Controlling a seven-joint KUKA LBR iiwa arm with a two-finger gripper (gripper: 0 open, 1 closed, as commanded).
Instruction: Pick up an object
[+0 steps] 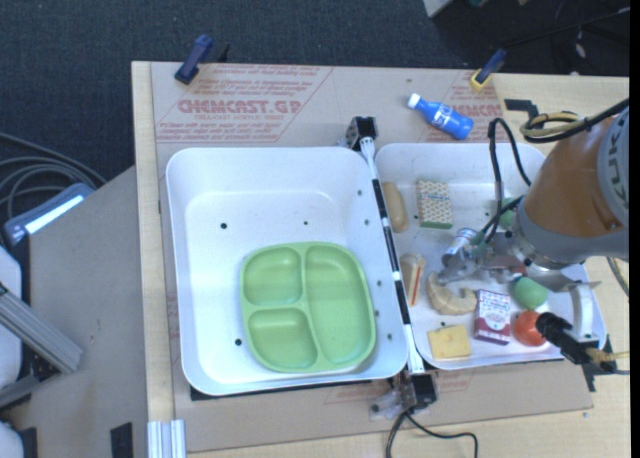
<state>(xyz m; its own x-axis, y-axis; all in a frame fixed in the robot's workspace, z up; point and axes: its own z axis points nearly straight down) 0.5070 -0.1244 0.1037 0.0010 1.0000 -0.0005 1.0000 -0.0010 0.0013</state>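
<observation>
1. Camera view: two shallow white bins sit side by side on a table (250, 111) topped with a printed sheet.
2. The left bin (200, 186) holds a green divided tray (305, 306) with three sections, lying flat toward the bin's near side.
3. The right bin (440, 158) holds several small things. A checked packet (434, 203) lies near its far end, and a tan bread roll (396, 206) lies along its left wall.
4. Lower in that bin, a red-and-white carton (491, 317) lies beside a yellow block (451, 343) and a pale round piece (447, 297). A green ball (529, 292) and a red ball (527, 329) lie at the right, touching or nearly so.
5. The grey and orange arm (575, 196) reaches in from the right over the right bin.
6. The claw (462, 254) is low over the middle of the right bin, just above the pale round piece. I cannot tell whether it is released or clenched, or whether anything sits in it.
7. A blue and white bottle (441, 116) lies on the table beyond the right bin, with blue clips (193, 59) at the table's far edge.
</observation>
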